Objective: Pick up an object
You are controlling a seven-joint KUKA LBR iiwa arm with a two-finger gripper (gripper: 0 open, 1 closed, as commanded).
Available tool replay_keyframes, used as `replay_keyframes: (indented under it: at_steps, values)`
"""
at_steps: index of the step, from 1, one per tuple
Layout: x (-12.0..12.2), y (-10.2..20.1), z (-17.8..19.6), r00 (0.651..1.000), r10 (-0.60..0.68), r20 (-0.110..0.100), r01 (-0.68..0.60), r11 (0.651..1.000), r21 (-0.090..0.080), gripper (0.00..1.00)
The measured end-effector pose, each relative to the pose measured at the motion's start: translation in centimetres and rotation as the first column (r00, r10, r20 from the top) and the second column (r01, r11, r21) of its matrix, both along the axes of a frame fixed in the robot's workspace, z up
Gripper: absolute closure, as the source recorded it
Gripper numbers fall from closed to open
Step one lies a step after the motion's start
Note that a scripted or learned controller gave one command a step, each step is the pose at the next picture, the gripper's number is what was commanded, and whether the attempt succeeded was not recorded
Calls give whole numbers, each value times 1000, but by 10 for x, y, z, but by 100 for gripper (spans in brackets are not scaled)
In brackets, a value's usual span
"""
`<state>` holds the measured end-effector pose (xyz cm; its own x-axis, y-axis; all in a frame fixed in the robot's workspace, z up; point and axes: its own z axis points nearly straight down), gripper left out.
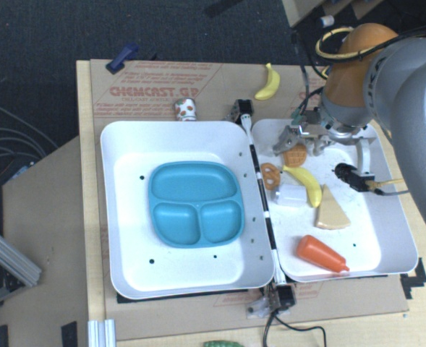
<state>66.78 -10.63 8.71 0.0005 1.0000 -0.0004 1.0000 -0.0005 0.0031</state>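
The arm [386, 71] comes in from the right and its end effector [304, 137] is low over the back part of the right bin [386, 244]. If the end effector is wide or narrow, I cannot tell, because the metal parts around it are small and mixed together. Directly under it, or touching it, is a small round orange-brown object [295, 155]; whether it is gripped I cannot say. Just in front of this object lies a yellow banana [306, 183], placed at a slant, and beside the banana, near the wall between the bins, there is a brown pretzel [270, 174] and a small white block [291, 194]. A tan wedge [332, 212] lies to the right of the banana, and an orange carrot [321, 254] lies near the front edge of the same bin. The left bin [126, 157] holds a blue divided plate [195, 202] in its middle. On the tabletop [155, 89] behind the bins lie a second banana [267, 84] and a small spotted object [185, 108], well apart from each other.
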Motion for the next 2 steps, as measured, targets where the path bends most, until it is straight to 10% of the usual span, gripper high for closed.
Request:
replay_keyframes:
  at_steps: [1,2]
  values:
    - [-1,0,8,1000,-1,-3,1,1000,1,100]
    - [-75,47,145,1000,2,-2,-2,1000,1,100]
